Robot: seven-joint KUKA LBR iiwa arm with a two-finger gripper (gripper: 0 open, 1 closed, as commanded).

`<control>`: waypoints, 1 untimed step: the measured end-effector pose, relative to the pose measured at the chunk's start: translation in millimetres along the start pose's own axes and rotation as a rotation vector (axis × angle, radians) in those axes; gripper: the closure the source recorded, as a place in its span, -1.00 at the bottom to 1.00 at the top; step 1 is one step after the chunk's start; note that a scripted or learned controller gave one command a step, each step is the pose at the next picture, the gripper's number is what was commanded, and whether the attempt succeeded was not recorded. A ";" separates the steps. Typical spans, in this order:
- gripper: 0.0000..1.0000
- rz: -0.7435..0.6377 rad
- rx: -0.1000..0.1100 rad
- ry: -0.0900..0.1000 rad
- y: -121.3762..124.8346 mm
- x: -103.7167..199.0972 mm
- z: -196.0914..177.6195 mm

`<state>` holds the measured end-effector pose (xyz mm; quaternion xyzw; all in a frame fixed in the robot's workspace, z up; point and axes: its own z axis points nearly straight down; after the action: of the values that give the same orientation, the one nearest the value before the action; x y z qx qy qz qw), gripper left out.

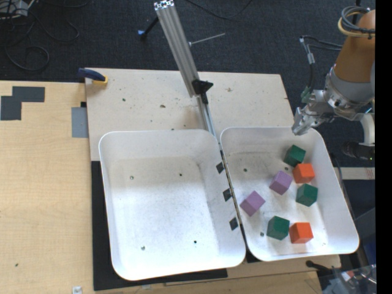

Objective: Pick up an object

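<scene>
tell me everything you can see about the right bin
The right bin is a shallow white tray with rounded corners and a lightly speckled floor, lying flat beside the left bin, their rims meeting. In it lie seven small cubes: three green, two purple and two orange, clustered toward its right side. The gripper hangs over its far rim.

a silver aluminium bar [180, 48] slants over the bench, a blue-handled clamp [92, 75] at its far-left corner.

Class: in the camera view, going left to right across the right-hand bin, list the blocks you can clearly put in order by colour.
Purple block → purple block → orange block. The green blocks and the other orange block overlap these in left-right position, so they are left out.
</scene>
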<state>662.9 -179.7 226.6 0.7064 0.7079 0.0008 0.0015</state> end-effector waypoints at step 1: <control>1.00 -0.001 -0.001 0.000 0.8 -1.4 -52.5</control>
<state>663.6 -181.0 279.1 0.7062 0.7081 0.0011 0.0020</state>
